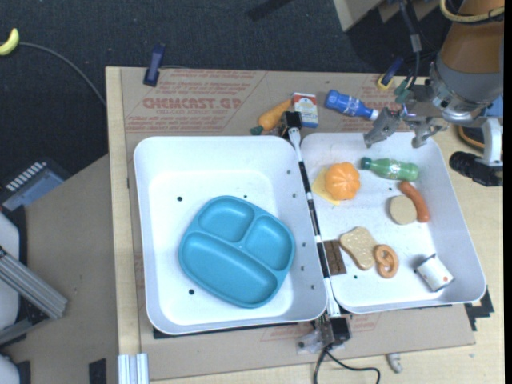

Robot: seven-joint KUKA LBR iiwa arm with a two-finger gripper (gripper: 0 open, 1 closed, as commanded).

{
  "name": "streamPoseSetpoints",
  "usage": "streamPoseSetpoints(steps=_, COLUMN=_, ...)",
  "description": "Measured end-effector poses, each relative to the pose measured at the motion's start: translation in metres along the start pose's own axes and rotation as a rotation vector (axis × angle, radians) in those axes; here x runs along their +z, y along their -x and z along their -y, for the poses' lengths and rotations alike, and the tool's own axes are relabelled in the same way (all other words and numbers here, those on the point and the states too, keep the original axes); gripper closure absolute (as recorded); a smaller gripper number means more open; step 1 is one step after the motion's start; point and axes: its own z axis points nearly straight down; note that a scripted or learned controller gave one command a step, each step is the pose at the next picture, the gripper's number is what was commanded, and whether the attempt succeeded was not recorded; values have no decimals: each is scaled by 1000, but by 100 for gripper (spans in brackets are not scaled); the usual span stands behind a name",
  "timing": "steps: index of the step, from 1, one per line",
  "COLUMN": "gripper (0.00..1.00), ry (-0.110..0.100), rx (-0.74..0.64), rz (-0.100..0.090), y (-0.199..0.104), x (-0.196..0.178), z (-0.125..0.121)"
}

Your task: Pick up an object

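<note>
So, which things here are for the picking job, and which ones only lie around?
For the job:
gripper, above the right bin's far edge
right bin
green bottle
orange
sausage
bread
pretzel
white cup

Lying about:
blue tray in the left bin
blue bottle and carton behind the bins

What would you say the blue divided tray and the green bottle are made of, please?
The blue divided tray looks like moulded plastic: uniform colour, rounded compartment walls, soft sheen. The green bottle also seems plastic, glossy and somewhat translucent with a white cap, though it is too small to rule out a toy replica.
</note>
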Motion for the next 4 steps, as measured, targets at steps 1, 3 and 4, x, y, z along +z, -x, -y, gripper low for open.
streamPoseSetpoints(steps=1, gripper=0, ry=-2, rx=0, rz=-1, y=-15, x=86, z=-20)
streamPoseSetpoints(steps=3, gripper=0, ry=-1, rx=0, rz=0, y=-19, x=161, z=-21)
streamPoseSetpoints(steps=4, gripper=0, ry=-1, rx=0, rz=0, y=-15, x=160, z=-8)
